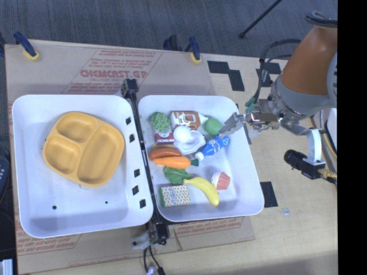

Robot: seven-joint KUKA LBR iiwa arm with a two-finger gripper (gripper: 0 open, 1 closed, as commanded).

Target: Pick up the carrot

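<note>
**Approach to the carrot, right-hand bin**

Near edge of the right bin (252,202): a patterned card packet (176,195) toward the divider, then a banana (205,189) lying aslant, then a small red-and-white cupcake toy (221,180) beside the banana's upper end. Just behind these, a green leafy piece (175,175), touching the underside of the carrot. Carrot (170,161) lying flat and roughly crosswise, orange body toward the divider, green stub pointing to the bin's middle; a red-orange sausage-like piece (164,152) pressed along its far side. Further back: a blue-and-white bottle (213,148), a white egg-shaped piece (183,135), a green textured vegetable (160,122), a small brown-and-white carton (185,118), a green ball (213,126). Left bin (23,211) bearing a yellow compartment plate (84,148).

Gripper (234,123) poised over the far right corner of the right bin, well apart from the carrot, nothing visible between the fingers; degree of opening not readable at this angle.

For a clean pick, judged best: travel across and toward the near left, above the bottle and egg; jaws set across the carrot's short axis; descent over mid-body. Main risk, judged: one finger landing on the neighbouring sausage piece or the leafy piece, giving a double or slipping grasp.
</note>
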